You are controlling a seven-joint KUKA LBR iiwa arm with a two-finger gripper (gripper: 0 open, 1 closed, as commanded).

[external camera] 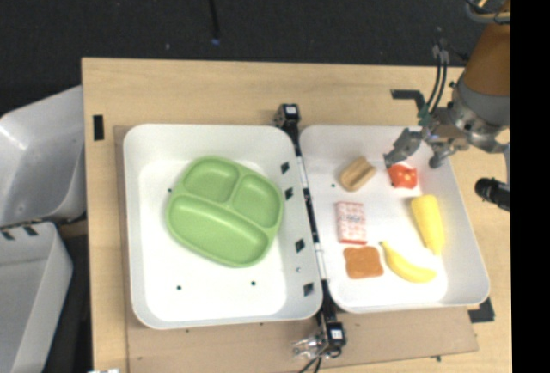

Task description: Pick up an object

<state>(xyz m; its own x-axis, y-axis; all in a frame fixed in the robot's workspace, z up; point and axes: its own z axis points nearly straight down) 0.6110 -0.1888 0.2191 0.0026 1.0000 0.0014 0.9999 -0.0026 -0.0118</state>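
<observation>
My gripper [418, 154] hangs over the back of the right bin [460, 191], coming in from the right. Its two fingers stand spread apart, open, with nothing between them. Just in front of and below the fingertips lies a small red item [404, 178]. A tan bread roll [357, 174] lies to its left. A yellow oblong piece [428, 222], a banana [406, 265], a brown toast slice [363, 262] and a pink-and-white packet [350, 221] lie nearer the front of the same bin.
The left bin [150, 277] holds a green divided plate [225, 210]. A black clip [288, 114] sits at the back where the two bins meet. White equipment [39, 156] stands left of the bench.
</observation>
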